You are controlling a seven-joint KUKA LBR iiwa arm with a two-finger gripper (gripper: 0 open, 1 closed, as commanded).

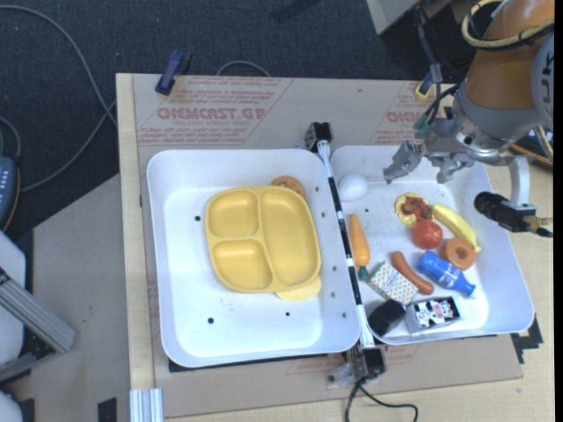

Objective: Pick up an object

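My gripper (pixel 424 167) hovers over the back of the right bin (pixel 506 301), fingers spread open with nothing between them. Below it in that bin lie a small yellow and red food piece (pixel 410 207), a red tomato (pixel 427 234), a banana (pixel 455 223), a brown donut (pixel 459 253), a blue bottle (pixel 444 271), a sausage (pixel 411 272) and a carrot (pixel 358 238). A white egg (pixel 353 186) rests to the gripper's left, near the bin's back left corner.
The left bin (pixel 176 262) holds a yellow divided plate (pixel 262 237), with a brown ring-shaped piece (pixel 288 184) behind it. A checkered packet (pixel 388 281), a black object (pixel 384 316) and a black-and-white box (pixel 433 313) crowd the right bin's front.
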